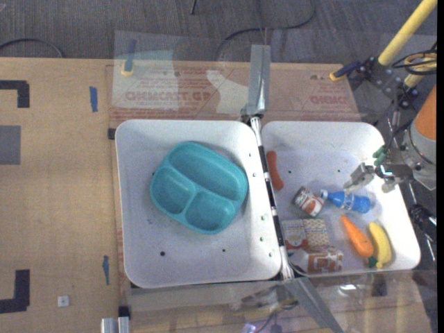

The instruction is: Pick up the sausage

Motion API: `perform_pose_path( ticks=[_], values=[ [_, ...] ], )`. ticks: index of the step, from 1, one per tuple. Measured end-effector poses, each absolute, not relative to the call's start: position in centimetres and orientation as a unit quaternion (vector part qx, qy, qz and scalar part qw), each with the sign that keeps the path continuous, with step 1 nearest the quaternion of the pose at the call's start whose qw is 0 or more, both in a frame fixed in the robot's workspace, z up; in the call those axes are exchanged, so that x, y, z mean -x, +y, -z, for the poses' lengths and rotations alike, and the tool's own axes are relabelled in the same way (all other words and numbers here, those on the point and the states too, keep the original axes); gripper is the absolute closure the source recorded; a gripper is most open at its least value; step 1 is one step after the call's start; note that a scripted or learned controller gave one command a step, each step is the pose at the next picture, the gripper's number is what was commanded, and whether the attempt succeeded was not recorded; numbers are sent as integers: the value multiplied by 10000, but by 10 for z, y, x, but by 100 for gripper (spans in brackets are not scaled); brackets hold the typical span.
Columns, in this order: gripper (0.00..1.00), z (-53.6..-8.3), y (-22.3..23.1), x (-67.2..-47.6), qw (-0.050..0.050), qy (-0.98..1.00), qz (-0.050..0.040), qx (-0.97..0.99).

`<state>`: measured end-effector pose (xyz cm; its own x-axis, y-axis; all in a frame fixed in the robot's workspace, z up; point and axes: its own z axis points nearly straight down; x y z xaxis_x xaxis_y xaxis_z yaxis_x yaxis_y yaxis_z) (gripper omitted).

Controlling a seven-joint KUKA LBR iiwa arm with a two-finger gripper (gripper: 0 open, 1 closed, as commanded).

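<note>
A pale wooden bench (55, 207) carries two shallow white bins side by side, with grey carpet behind it at 12 o'clock. The left white bin (139, 255) holds a teal plastic tray with three compartments (200, 186), a little above its centre, with bare floor all around it.

In the right white bin (312, 141) the grey two-finger gripper (366, 176) hangs near the 3 o'clock wall. Its fingers look a little spread and nothing sits between them; it is just above a blue and white bottle (350, 201).

The long reddish sausage (275, 170) lies along the 9 o'clock wall, well apart from the gripper, with open floor between them. Toward 6 o'clock are a small carton (321, 260), an orange carrot (357, 236), a yellow banana (380, 244) and a small red and white can (309, 202).
</note>
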<state>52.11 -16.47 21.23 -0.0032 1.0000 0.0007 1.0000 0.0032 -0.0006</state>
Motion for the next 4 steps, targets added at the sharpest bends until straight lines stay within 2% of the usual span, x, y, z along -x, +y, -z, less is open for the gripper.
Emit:
perform_pose_path(
  ticks=[1,2,3,4],
  values=[
    [0,-90,-193,-629,-24,-6808,9,7325],
    [0,-87,-208,-669,101,-6814,15,7318],
    [0,-87,-207,-669,95,-6818,13,7315],
    [0,-126,-196,-668,-20,-7005,2,7136]
  ],
)
